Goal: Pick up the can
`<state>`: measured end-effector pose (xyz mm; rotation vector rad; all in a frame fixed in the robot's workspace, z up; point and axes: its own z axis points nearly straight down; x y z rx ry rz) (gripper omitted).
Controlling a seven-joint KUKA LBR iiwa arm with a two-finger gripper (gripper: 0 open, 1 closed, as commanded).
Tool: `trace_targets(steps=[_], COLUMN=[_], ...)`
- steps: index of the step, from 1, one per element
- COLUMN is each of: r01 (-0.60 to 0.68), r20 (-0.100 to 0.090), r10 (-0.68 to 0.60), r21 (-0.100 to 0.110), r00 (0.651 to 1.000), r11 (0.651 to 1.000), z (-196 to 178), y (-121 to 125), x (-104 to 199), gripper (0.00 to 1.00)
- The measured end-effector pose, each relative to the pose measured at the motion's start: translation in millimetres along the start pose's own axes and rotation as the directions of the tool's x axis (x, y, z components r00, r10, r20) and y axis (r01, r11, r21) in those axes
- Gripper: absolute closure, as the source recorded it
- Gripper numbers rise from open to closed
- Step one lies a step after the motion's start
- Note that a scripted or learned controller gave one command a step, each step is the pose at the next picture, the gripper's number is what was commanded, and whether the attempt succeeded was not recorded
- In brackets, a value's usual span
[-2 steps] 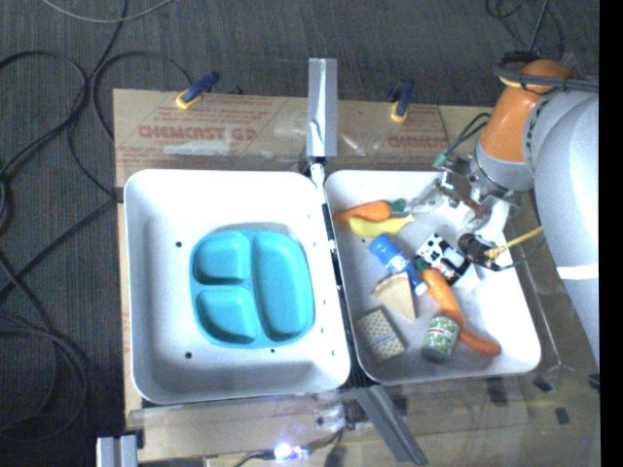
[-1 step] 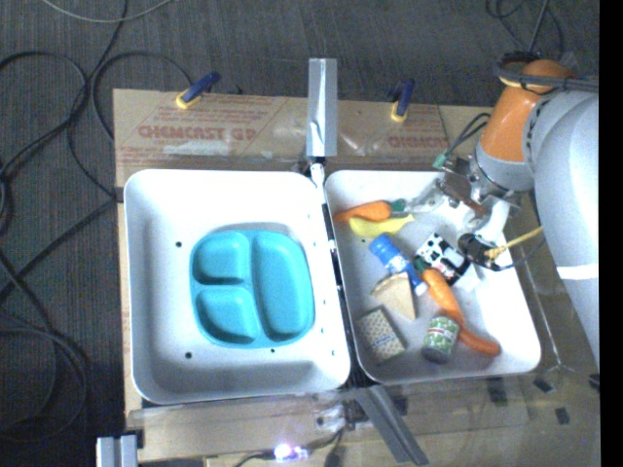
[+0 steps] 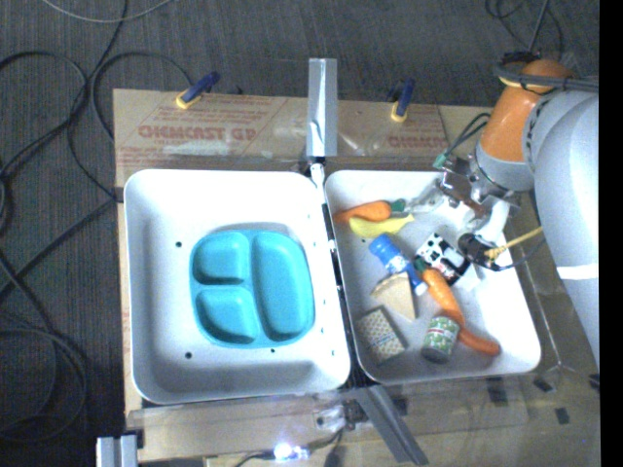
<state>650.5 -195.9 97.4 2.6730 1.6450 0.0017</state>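
The can (image 3: 441, 338) is small, with a green label and a pale lid. It stands near the front of the right bin (image 3: 521, 343), touching a long orange carrot (image 3: 454, 311) on its right side. My gripper (image 3: 452, 186) hangs over the far right part of that bin, well behind the can, below the orange wrist band (image 3: 510, 130). Nothing is seen held in it.
The right bin also holds a second carrot (image 3: 367, 211) with a yellow piece (image 3: 378, 226), a blue bottle (image 3: 391, 256), a black-and-white patterned item (image 3: 437, 254), a beige wedge (image 3: 398, 296) and a patterned block (image 3: 382, 334). A blue divided plate (image 3: 254, 285) lies in the left bin (image 3: 156, 212).
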Motion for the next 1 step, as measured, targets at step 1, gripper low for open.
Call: trace_targets(steps=[1], r01=[0.0], r20=[0.0], r10=[0.0], r21=[0.0], r00=[1.0], r11=[1.0], z=[0.0], y=[0.0], x=[0.0], gripper=[0.0])
